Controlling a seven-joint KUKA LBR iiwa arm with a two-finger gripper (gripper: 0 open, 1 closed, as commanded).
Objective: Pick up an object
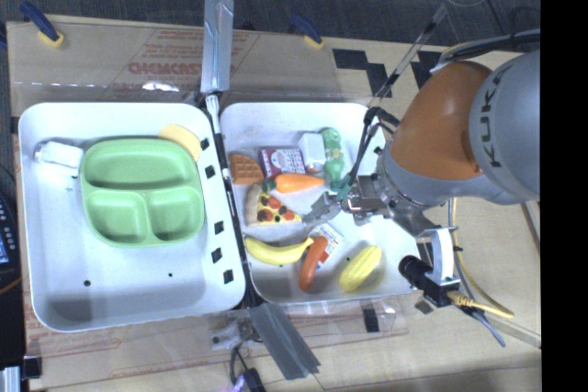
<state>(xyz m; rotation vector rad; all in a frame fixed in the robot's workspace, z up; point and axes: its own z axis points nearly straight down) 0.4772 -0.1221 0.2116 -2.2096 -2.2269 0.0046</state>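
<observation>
Orange carrot (296,183), pizza slice (273,210), banana (276,249) crowd gripper (329,205) in right bin (386,289); fingers' state can't tell.

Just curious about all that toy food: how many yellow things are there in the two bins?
3: curved yellow banana and yellow corn cob at the right bin's near side; pale yellow piece behind the green tray. Others may be hidden.

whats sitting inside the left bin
A green divided tray lies inside the left bin. A yellow piece peeks from behind its upper right corner, a white object sits at its left. Anything beneath the tray is covered.
</observation>
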